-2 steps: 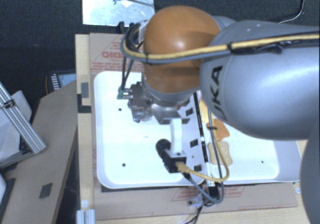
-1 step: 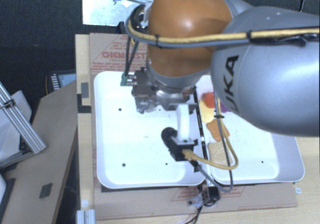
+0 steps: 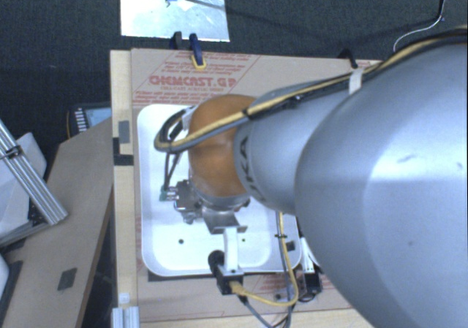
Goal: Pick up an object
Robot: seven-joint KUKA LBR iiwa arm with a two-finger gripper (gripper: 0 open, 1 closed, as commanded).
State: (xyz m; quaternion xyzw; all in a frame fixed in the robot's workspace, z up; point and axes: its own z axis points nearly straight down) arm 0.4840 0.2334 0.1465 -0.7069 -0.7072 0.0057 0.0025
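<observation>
mostly arm over white bin

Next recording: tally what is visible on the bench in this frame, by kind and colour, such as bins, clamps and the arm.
White bin: 1
Blue-and-yellow clamp: 1
Black clamp: 1
Grey arm: 1
Total: 4
The arm covers much of the bench, so anything beneath it is not counted.
</observation>
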